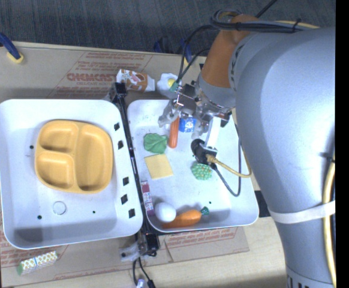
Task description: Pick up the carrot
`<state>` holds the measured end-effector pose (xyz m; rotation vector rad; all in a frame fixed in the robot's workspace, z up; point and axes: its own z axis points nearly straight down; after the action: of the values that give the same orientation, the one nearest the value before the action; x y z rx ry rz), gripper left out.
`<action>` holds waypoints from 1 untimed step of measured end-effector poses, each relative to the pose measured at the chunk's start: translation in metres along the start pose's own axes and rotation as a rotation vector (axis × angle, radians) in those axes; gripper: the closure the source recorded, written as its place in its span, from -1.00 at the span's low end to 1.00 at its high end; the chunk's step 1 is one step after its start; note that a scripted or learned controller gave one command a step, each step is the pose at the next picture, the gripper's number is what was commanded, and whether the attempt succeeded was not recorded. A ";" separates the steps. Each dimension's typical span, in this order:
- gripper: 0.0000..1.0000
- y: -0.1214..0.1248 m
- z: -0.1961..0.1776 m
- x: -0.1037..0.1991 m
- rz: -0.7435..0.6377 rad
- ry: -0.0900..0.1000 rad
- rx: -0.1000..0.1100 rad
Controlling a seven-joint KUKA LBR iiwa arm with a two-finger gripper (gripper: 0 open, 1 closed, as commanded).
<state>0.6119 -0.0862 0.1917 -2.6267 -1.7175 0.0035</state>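
The carrot, orange with a small green top at its right end, lies flat along the near wall of the right bin, beside a white egg. My gripper hangs at the far end of that bin, well away from the carrot. Directly below its tip is the upper end of an orange-red stick-shaped piece. Whether that piece is gripped or merely lies under the gripper cannot be made out. The wrist hides the gripper's tip.
The right bin also holds a green leaf, a yellow cheese slice, a green knobbly piece and a small blue item. A yellow divided plate sits in the left bin. Cables hang near the wrist.
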 end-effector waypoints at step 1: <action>-1.00 0.020 0.101 0.000 0.129 -0.001 0.002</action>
<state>0.6296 -0.0942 0.0908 -2.7312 -1.5435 0.0062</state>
